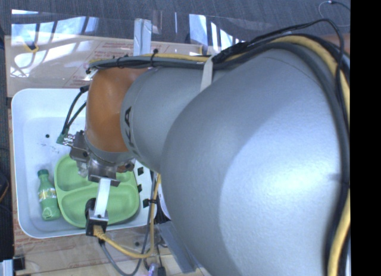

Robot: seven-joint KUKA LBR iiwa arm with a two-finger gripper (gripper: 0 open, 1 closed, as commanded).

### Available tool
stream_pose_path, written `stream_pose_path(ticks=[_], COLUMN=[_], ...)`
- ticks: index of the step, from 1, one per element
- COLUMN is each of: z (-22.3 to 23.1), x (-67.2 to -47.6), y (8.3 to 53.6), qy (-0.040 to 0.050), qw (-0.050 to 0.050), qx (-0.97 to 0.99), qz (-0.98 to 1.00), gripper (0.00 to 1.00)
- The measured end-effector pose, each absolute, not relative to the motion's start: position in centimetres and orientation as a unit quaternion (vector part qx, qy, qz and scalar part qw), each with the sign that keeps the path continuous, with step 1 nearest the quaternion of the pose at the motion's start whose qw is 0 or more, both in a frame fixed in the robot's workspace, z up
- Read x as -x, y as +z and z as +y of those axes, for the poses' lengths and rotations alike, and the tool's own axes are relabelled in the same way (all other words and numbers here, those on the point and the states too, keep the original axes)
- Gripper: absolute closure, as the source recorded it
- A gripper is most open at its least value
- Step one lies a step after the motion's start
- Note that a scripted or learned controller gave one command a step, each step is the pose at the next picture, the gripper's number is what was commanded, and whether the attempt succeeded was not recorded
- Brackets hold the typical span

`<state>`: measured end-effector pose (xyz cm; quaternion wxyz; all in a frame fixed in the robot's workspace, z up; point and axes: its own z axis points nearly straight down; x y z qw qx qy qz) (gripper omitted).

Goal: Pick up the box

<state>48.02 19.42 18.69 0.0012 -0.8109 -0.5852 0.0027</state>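
Hanging over the left shallow white bin (24, 144), the big grey arm with the orange band (238, 150) blocks most of the bench. Its gripper (106, 171) sits above a light green divided plastic plate (71, 179), and honestly I can't tell if it's open or closed. A small green plastic bottle (47, 197) lies just beside the plate's left edge. Can't tell where the box is either.

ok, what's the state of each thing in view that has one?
green bottle: lying on its side in the left bin, beside the plate
green divided plate: flat, right way up, partly covered by the wrist
arm: reaching over the left bin, wrist above the plate
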Motion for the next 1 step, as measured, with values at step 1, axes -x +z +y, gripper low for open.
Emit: stream_pose_path(ticks=[1], z=[21.92], x=[-55.91], y=[22.37], qy=[0.0019], qw=[0.001], qx=[0.821], qz=[-0.571], gripper=[1.00])
